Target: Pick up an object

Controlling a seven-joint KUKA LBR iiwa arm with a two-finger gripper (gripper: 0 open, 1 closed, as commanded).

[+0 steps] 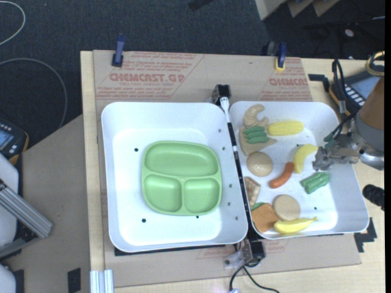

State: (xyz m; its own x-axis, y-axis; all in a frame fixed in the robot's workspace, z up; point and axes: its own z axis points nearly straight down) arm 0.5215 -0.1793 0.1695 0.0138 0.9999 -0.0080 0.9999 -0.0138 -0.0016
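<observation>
Looking down at a slant on a bench (61, 163) with two shallow white bins side by side. Left bin (122, 218): holds a green divided plate (181, 177) with three compartments, lying flat near the bin's middle. Right bin (348, 206): holds a scatter of toy foods. Along its far side lie a tan cashew-shaped piece (252, 114), a yellow corn cob (285, 127) and a green pod-like piece (255, 135) just beside the cob. Toward the middle sit a round beige ball (259, 163), an orange-red chili (281, 176), a yellow banana-like piece (303, 156) and a green pepper-like piece (315, 182). Along the near side lie a small tan wedge (252, 191), an orange slab (263, 217), a round tan bun (286, 207) resting partly on the slab, and a yellow banana (295, 225) at the near rim.

Arm (374, 121): grey, entering from the right over the right bin's right side. Gripper (325, 157): low over the bin, just beside the yellow banana-like piece and directly above the green pepper-like piece; whether it touches either cannot be told. Nothing is visibly between the gripper's tips, and whether the pincer is released or clenched cannot be told at this size.

Cardboard sheet (159, 75): lies under both bins, printed in red lettering, held by two blue clamps (118, 50) at the far edge.
</observation>
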